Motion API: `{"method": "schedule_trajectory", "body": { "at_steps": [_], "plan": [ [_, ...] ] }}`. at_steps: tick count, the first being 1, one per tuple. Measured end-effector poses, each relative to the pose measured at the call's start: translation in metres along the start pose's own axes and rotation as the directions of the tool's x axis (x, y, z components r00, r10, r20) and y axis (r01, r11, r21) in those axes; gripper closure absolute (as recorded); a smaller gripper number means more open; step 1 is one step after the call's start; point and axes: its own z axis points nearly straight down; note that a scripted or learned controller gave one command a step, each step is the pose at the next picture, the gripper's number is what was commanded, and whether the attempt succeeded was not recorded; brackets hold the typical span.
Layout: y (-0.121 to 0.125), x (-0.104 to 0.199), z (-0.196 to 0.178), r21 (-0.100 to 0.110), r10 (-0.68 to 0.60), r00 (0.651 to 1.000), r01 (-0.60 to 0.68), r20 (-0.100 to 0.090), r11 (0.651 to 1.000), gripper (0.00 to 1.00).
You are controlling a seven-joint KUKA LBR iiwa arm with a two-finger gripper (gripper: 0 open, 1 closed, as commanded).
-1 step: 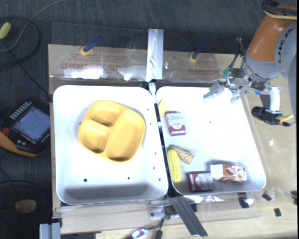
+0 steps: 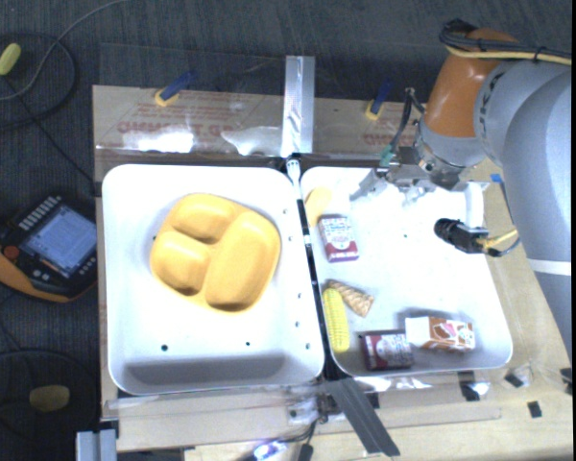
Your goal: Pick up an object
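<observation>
A small red-and-white box (image 2: 338, 237) lies flat in the right bin (image 2: 490, 286) — the gripper (image 2: 392, 182) hangs above the bin's far edge, fingers spread, holding nothing.

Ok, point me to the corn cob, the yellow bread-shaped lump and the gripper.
corn cob (image 2: 336, 319), camera view, middle of the cob.
yellow bread-shaped lump (image 2: 215, 250), camera view, centre of its top.
gripper (image 2: 396, 182), camera view, midway between its fingertips.

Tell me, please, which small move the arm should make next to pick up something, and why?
Probably lower the gripper toward the red-and-white carton in the right bin. The gripper hangs over that bin's far edge with nothing between its fingers, and this carton lies nearest, apart from the other items.
</observation>
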Motion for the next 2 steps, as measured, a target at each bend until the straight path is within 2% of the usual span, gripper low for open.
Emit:
{"method": "schedule_trajectory", "body": {
  "at_steps": [1, 2],
  "plan": [
    [-0.013, 0.023, 0.043, -0.026, -0.069, 0.998, 0.069, 0.006, 0.997, 0.00],
    [-0.030, 0.058, -0.042, -0.003, -0.374, 0.928, 0.374, 0.000, 0.928, 0.00]
  ]
}}
